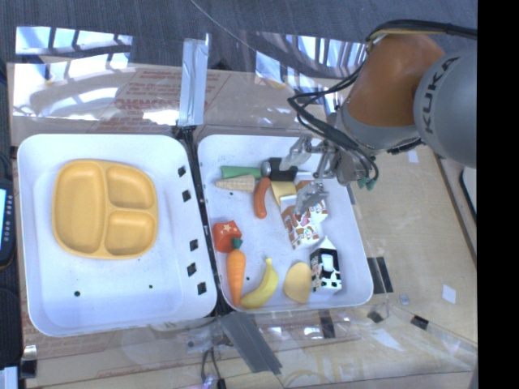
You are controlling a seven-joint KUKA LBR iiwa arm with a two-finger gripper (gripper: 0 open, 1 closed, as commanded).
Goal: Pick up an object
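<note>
Overhead, the gripper [312, 173] is hanging over the right bin [350, 217], its fingers spread around the top of a small carton [303, 224], not visibly clamping it. Just beside it are lying a cheese wedge [283, 193], a sausage [261, 198] and an ice-cream cone [235, 185]. A carrot [235, 274], a banana [261, 286] and a milk carton [326, 270] are sitting nearer the front wall. A yellow tray [104, 209] is resting in the left bin [32, 282].
</note>
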